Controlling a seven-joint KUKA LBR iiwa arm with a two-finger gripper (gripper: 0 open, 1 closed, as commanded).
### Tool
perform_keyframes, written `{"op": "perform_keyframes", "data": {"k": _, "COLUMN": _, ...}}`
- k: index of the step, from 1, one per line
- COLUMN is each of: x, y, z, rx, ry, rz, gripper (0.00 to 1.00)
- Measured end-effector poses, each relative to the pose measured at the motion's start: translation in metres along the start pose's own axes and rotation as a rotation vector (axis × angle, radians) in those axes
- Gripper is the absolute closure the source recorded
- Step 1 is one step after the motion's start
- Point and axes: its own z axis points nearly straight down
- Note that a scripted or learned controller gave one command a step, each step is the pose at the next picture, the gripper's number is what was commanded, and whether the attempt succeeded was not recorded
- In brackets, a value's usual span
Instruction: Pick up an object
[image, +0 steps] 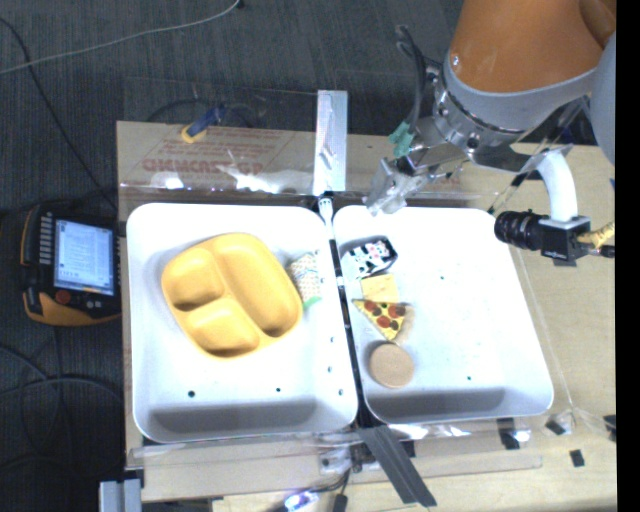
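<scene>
My gripper (386, 196) hangs over the far left corner of the right bin (470, 300), with nothing between its translucent fingers, which stand a little apart. Below it, along that bin's left wall, lie a black and white patterned piece (367, 256), a yellow block (379, 289), a pizza slice (385, 317) and a round tan cookie (391, 365). In the left bin (180, 400) rests a yellow divided tray (231, 293) with a small patterned item (306, 276) at its right edge.
A handheld pendant (72, 265) lies left of the bins. A black camera-like mount (540, 232) juts in over the right bin's far right edge. Cardboard and plastic film lie behind the bins.
</scene>
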Motion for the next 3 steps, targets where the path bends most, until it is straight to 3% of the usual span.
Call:
{"op": "perform_keyframes", "data": {"k": 1, "x": -0.020, "y": 0.006, "z": 0.039, "rx": 0.003, "ry": -0.002, "rz": -0.002, "gripper": 1.00}}
{"op": "perform_keyframes", "data": {"k": 2, "x": -0.082, "y": -0.061, "z": -0.001, "rx": 0.000, "ry": -0.003, "rz": -0.149, "gripper": 1.00}}
{"op": "perform_keyframes", "data": {"k": 3, "x": 0.056, "y": 0.018, "z": 0.001, "rx": 0.004, "ry": 0.000, "rz": 0.334, "gripper": 1.00}}
